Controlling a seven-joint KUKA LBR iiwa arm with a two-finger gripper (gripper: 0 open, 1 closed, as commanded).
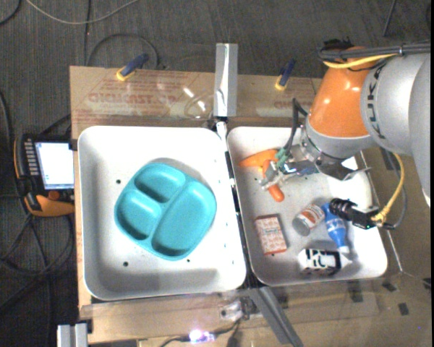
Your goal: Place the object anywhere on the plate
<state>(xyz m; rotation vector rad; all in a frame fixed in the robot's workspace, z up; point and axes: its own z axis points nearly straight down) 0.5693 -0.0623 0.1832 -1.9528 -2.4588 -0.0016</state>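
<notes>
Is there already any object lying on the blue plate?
No, the blue plate in the left bin bears nothing in its three compartments.

A teal plastic plate with three compartments (166,210) lay in the middle of the left white bin (94,266). In the right white bin (376,262), the gripper (278,170) hung over an orange plastic object (259,159) near the back left corner. A small reddish box (270,235), a grey can (309,218), a blue bottle (335,231) and a black-and-white object (320,260) lay toward the front edge.

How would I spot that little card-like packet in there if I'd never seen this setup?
Find the right bin, the one the arm reaches into. Near its lower left, beside the divider, lies the packet. It is flat, rectangular and reddish-brown, unlike the rounded can and blue bottle to its right.
</notes>
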